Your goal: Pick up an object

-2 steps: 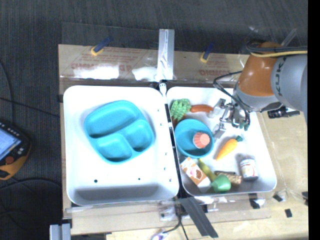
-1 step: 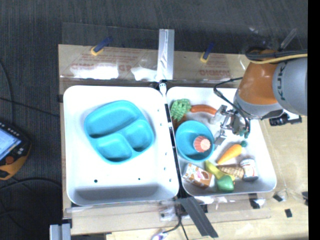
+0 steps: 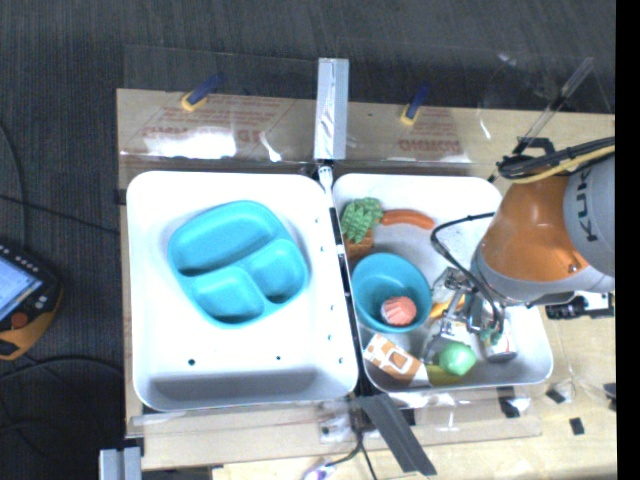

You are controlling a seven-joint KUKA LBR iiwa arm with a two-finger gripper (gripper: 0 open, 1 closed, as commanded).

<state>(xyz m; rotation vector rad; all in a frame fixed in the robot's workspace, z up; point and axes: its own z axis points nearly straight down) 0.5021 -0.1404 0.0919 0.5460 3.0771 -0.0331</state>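
turquoise divided tray (image 3: 238,260), blue bowl (image 3: 385,283), green ball (image 3: 457,359), orange carrot (image 3: 405,219), white bins (image 3: 150,268)

A handheld control pendant (image 3: 20,303) with a lit screen lies at the frame's left edge on dark carpet (image 3: 300,18). Two blue-and-yellow clamps (image 3: 200,92) (image 3: 415,106) grip the counter's (image 3: 580,358) upper edge.

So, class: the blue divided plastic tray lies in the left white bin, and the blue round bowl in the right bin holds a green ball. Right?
Not quite. The blue round bowl holds a red-and-white item, not a green ball, as the camera view shows. The blue divided plastic tray does lie in the left white bin.
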